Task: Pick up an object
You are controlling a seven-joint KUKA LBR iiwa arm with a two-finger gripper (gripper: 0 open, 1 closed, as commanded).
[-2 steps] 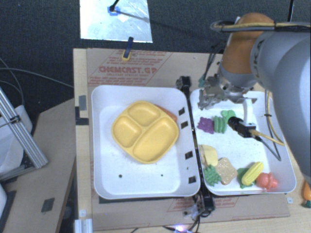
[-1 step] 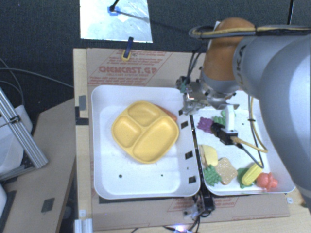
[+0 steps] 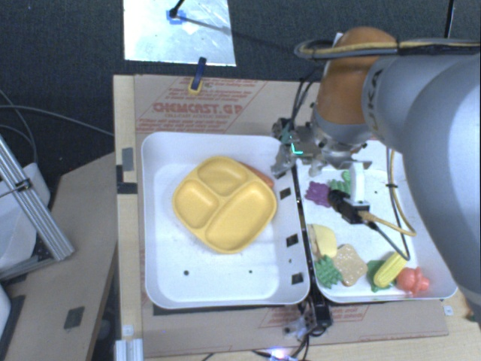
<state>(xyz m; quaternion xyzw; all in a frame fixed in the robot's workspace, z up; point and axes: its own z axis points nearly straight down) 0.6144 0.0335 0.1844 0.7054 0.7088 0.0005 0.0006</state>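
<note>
Camera view shows us the gripper [image 3: 310,158] low over the far end of the right bin [image 3: 378,188], just beside the purple grapes [image 3: 317,194], probably lining up a grasp, though we cannot tell whether it is spread or closed.

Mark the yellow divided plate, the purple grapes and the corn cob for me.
yellow divided plate [image 3: 239,216], camera view, its largest compartment.
purple grapes [image 3: 318,194], camera view, middle of the bunch.
corn cob [image 3: 385,269], camera view, yellow kernels.
</note>
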